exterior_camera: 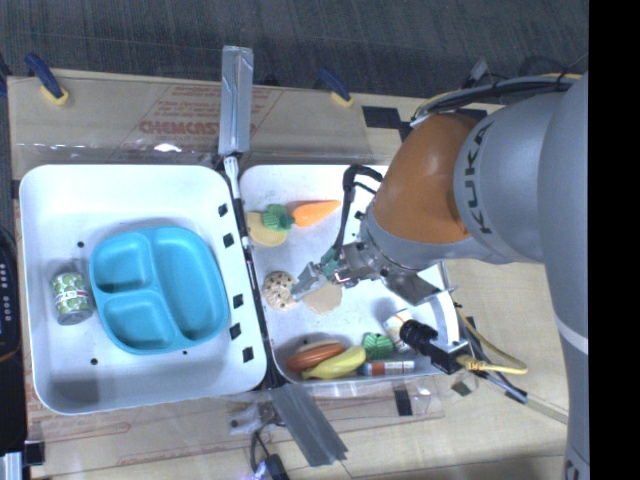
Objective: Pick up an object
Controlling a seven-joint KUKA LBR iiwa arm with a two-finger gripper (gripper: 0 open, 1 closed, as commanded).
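Note:
My gripper (318,276) hangs low over the middle of the right bin (300,180), reaching in from the right. A tan, rounded piece (324,299) lies right under its tip, and whether the two touch is unclear. A round speckled biscuit-like ball (279,289) sits just left of the gripper. Further back lie an orange carrot (316,211) and a yellow item with a green top (268,226). Along the bin's front wall are a red-brown sausage (314,353), a yellow banana (337,364), a small green piece (377,345) and a marker pen (388,368).
The left bin (50,198) holds a blue divided plate (158,288) and a small green-labelled can (71,296) by its left wall. The grey and orange arm (440,188) covers the right bin's right side. A raised divider (243,268) separates the bins.

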